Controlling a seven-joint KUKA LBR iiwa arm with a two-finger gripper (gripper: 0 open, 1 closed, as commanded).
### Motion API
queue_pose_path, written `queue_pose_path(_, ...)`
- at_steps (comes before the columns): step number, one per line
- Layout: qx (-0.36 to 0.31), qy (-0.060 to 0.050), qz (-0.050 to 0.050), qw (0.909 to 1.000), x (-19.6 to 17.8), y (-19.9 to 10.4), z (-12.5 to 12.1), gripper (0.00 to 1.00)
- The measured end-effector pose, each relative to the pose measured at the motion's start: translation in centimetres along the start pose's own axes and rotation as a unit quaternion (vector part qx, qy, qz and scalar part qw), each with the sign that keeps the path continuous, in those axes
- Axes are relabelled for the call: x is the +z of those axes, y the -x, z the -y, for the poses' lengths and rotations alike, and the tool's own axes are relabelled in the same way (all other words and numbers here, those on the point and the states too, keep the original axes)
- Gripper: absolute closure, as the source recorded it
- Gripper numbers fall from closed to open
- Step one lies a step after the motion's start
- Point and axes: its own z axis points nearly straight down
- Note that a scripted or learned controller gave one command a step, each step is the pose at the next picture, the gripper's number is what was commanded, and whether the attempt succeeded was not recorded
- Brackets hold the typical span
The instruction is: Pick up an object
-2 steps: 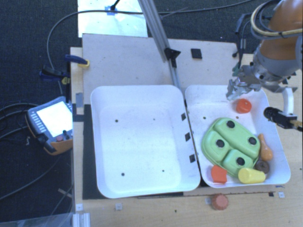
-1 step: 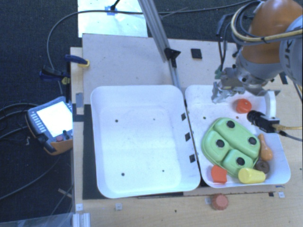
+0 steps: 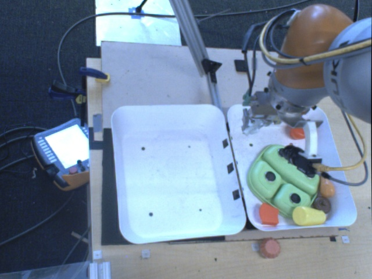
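- Two bins sit side by side: the left bin and the right bin.
- All the things you could pick lie in the right bin.
- A green tray takes up the middle of it.
- An orange block and a yellow toy lie at the near edge, right against the green tray.
- A brown lump sits just beside the yellow toy.
- A small orange bit lies near the far side, apart from the rest.
- The gripper hangs over the far left corner of the right bin, close to where the two bins meet.
- It is near the green tray but not on it, and the bin floor by it looks bare.
- You cannot tell if the gripper is open or closed.
- You see nothing in its grip, so the pick does not look done yet.
- What looks to be left: move over one thing, go down, close on it, and lift it up.
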Motion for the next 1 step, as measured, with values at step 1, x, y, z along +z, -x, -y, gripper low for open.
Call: queue_pose_path(1,0.0,0.0,0.0,1.0,0.74,-5.63,1.78,1.0)
